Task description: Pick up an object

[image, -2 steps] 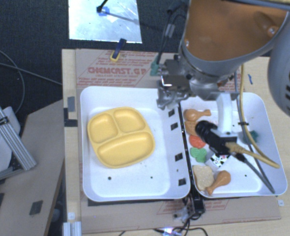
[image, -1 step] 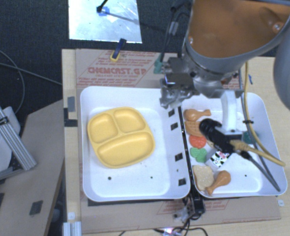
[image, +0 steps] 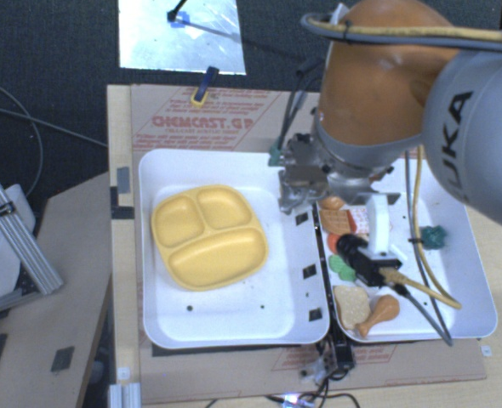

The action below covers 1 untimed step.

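A slanted overhead view of two shallow white bins side by side, with a grey and orange robot arm reaching in from the view's right. The gripper (image: 295, 195) hangs low over the inner edge of the left bin (image: 234, 334), just beside the wall it shares with the right bin (image: 476, 313). Whether it is released or clenched cannot be told, since the wrist hides its tip, and nothing can be seen in its grasp. There are things to pick on both sides of it. Toward the view's left lies a yellow divided plate (image: 208, 236), flat, near the gripper but not touching it, its long axis slanting gently down to the right. Across the wall on the other side, just beside the gripper, is an orange-red toy food piece (image: 337, 221). Below that, nearer the camera, come a green piece (image: 343, 267), a bread slice (image: 349, 300) and a toy drumstick (image: 380, 313), its long axis angled up to the right. A teal piece (image: 435, 236) sits well apart, farther right. The orange-red piece looks the nearest small thing (a judgement), yet reaching it would mean crossing the wall; the plate, in the gripper's own bin, is likely too broad and flat to pinch except at its rim.
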Tool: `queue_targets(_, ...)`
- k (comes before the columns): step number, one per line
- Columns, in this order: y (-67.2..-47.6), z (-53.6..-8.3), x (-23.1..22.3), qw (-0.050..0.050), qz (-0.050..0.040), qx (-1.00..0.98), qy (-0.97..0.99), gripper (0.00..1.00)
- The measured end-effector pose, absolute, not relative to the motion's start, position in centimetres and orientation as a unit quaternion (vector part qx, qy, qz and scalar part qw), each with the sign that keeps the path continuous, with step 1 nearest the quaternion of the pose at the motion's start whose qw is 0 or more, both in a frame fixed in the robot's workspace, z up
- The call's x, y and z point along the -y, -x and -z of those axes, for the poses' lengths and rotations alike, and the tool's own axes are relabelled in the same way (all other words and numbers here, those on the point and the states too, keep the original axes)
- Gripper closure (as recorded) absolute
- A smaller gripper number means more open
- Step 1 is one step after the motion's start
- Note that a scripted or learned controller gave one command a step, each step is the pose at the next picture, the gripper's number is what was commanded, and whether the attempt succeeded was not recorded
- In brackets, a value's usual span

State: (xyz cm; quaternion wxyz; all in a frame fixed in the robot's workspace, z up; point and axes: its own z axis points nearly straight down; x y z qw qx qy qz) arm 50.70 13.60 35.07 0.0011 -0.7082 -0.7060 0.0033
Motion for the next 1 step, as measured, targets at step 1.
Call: queue_targets(1,-50.76,-36.74,-13.81,-0.001,0.0018,0.709,0.705,1.0)
